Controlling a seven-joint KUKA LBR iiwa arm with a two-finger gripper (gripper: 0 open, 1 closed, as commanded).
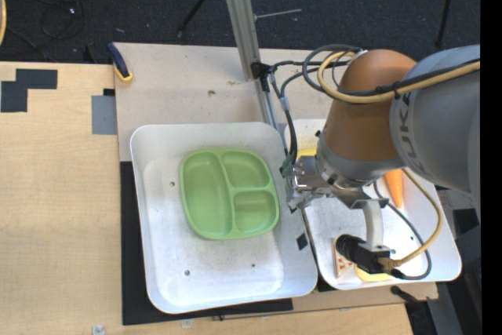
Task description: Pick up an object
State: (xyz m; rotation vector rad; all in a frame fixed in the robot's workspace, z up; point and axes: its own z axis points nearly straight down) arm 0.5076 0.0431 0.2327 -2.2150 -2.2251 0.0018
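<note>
A green divided plate (227, 192) lies flat in the left white bin (165, 263). My gripper (296, 194) hangs low over the ridge between the two bins, just beside the plate's right rim, and the bulky wrist hides most of it. In the right bin (447, 259) an orange carrot-like piece (394, 188) shows behind the arm. A small pizza-slice toy (343, 266) lies near that bin's front edge, with a yellow piece (375, 275) next to it. I see nothing between the gripper's tips.
A small black piece (302, 242) lies at the seam between the bins. An aluminium post (243, 27) rises behind the bins. A blue and yellow tool (120, 63) rests at the bench's back left corner. The arm covers much of the right bin.
</note>
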